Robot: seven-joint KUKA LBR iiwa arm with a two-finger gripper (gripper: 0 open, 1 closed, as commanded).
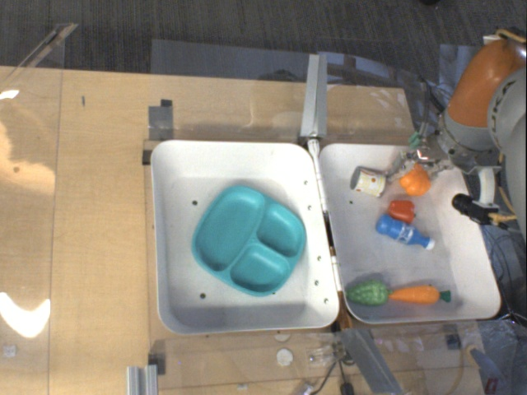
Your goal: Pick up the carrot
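Nearest, a smooth teal tray (249, 239) with three hollows lies in the left bin (165, 245). Along the right bin's (486, 295) front wall, a knobbly green vegetable (367, 293) touches the tapered carrot (416, 295). Behind them lie a blue bottle (403, 231), a red piece (401, 210), a white cup (369, 181) and an orange ball (415, 181). The gripper (420, 158) hangs over that ball, its grip hard to judge.

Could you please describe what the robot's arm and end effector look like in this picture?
The arm is grey with a rounded orange band above the wrist. Its end effector is a small metallic assembly with thin parts, and a black piece sticks out below the wrist.
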